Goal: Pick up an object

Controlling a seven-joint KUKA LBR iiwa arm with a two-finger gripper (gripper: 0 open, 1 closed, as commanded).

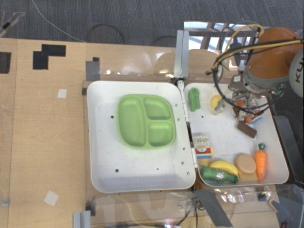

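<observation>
My gripper point(243, 106) hangs low over the far right part of the right bin point(278, 175), below the arm's orange band point(273, 51). Cables loop around the wrist and hide its tip. Right beneath it lie a small red-orange piece point(240, 103) and a blue and white item point(255, 119); I cannot tell whether either is touched. A brown block point(247, 129) lies just in front of the gripper. To its left rest a small yellow object point(216, 101) and a green vegetable point(194, 99).
The right bin's near end holds a small printed box point(202, 145), a banana point(223, 166), a green bottle point(218, 175), a tan round piece point(246, 164) and a carrot point(260, 161). A green divided plate point(145, 121) sits in the left bin point(102, 170). A metal post point(181, 53) stands behind the bins.
</observation>
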